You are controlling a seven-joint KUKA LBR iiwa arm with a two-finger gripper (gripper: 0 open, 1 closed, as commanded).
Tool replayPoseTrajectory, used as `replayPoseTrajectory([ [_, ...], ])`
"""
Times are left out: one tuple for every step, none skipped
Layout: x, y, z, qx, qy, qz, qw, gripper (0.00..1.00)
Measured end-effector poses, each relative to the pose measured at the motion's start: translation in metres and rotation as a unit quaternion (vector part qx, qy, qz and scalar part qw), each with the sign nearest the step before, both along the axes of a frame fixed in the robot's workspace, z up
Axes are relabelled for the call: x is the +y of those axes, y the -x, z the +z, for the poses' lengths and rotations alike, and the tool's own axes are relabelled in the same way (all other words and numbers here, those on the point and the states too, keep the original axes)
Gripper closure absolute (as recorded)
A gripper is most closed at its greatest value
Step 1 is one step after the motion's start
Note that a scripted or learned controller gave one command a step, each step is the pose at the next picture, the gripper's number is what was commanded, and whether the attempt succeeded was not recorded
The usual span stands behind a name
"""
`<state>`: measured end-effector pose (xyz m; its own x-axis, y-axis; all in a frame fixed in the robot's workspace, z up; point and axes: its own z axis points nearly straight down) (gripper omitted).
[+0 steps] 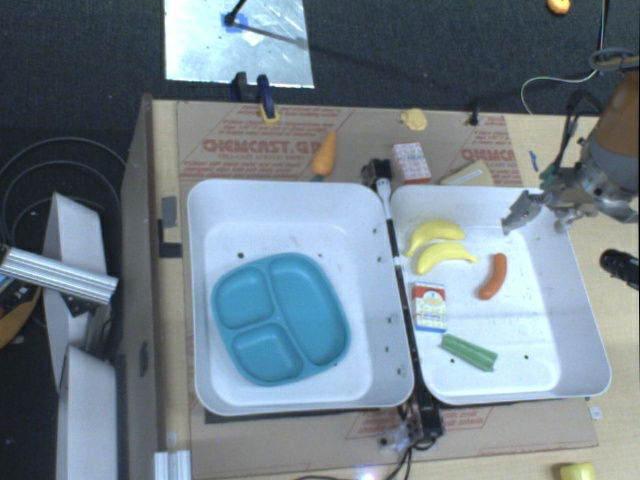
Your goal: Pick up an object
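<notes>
While nothing is held, right bin (575, 368) offers, near to far: green block (468, 352), small carton (430, 307), sausage (491, 276), bananas (440, 247). Sausage looks light, rigid, slick; pinch mid-length. Gripper (540, 211) hovers above far rim, fingers apart.

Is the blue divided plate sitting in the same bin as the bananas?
No. The blue divided plate lies alone in the left bin, while the bananas lie in the right bin.

Bench (250, 138) with two white bins (290, 208)
</notes>
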<state>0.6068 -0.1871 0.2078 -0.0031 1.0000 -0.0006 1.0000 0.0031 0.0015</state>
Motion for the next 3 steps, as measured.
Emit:
replayPoseTrajectory([
  [0.004, 0.004, -0.13, 0.002, -0.0008, -0.001, 1.0, 0.0],
  [0.003, 0.001, -0.112, -0.002, 0.0004, 0.0, 1.0, 1.0],
  [0.087, -0.014, -0.123, -0.001, -0.0013, 0.004, 1.0, 1.0],
])
